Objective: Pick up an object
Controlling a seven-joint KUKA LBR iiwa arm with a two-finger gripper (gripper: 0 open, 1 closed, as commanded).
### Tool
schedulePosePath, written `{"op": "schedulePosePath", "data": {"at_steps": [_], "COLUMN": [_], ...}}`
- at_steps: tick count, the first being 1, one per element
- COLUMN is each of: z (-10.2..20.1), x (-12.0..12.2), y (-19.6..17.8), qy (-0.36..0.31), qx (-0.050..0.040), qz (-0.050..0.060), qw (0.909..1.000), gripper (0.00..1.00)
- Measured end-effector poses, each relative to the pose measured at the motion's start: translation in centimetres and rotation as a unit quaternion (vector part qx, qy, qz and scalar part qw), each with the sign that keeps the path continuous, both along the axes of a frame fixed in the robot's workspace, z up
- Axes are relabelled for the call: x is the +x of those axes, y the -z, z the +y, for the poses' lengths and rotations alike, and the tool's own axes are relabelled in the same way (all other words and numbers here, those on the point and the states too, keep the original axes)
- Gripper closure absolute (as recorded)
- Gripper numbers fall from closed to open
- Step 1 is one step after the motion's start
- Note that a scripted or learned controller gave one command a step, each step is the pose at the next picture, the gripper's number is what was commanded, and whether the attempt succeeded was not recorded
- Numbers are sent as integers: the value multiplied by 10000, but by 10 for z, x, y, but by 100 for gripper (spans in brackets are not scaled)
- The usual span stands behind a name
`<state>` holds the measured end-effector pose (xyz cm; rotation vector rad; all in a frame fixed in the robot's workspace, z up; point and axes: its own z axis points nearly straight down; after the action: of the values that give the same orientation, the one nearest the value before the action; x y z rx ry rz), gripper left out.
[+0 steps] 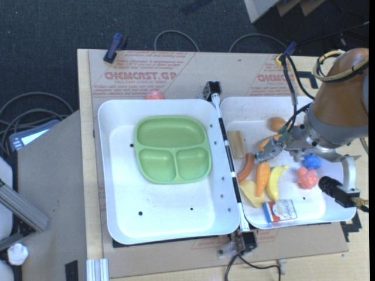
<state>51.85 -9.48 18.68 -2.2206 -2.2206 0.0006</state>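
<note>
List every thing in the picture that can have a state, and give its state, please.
green divided tray: upright in the left bin, compartments bare
gripper: low in the right bin, above the carrot; fingers unclear
carrot: lying flat
banana: lying flat beside the carrot
sausage: lying at a slant
wooden block: lying by the divider
small carton: lying flat
pink toy: resting free

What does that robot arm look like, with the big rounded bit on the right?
The arm is a thick rounded tube, orange-brown on top with a grey section below. Black and yellowish cables loop along it. It ends in a small metallic grey gripper over the right bin.
</note>
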Motion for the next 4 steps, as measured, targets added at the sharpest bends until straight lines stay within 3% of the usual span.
{"op": "schedulePosePath", "data": {"at_steps": [1,2,3,4], "z": [-3,-65,-24,-26], "x": [2,70,142,139], "y": [88,102,102,94], "qy": [17,6,-1,16], "qx": [-34,-9,4,-5], "qz": [-76,-10,11,75], "qw": [10000,10000,10000,10000], "gripper": [0,0,0,100]}}
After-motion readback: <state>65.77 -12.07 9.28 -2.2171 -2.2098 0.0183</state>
